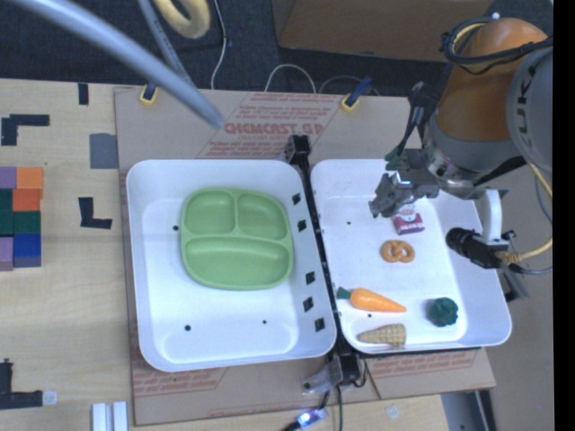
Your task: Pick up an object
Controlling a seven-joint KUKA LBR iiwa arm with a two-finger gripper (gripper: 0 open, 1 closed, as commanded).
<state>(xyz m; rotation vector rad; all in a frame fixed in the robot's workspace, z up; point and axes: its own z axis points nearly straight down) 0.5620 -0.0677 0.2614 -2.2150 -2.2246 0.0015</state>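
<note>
Camera view: pincer (393, 200) partly hides a small object (409, 224); its state is unclear.

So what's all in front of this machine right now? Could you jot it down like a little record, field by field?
left bin: holds a green divided plate
right bin: holds a pretzel, a carrot, an ice cream cone, a dark green lump and a small pink and white item
arm: grey with orange band, reaching in from the right
gripper: over the upper part of the right bin, next to the pink and white item
held object: none visible
left of the bins: coloured blocks on the bench
</note>
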